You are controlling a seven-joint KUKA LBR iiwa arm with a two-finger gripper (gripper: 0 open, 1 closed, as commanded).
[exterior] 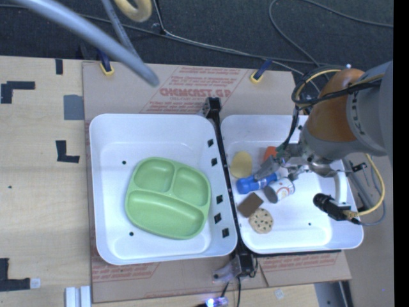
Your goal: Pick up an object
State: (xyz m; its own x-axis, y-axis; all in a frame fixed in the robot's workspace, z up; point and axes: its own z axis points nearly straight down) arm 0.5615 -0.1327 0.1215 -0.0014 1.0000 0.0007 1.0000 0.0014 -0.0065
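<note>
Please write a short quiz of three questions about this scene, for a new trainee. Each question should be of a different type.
1. True or false: the green divided plate lies in the left bin.
2. Which lies nearest the front edge of the right bin? A) the round cookie B) the blue bottle C) the yellow piece
3. Fill in: the gripper is over the ___ bin.

Key
1. True
2. A
3. right
</note>
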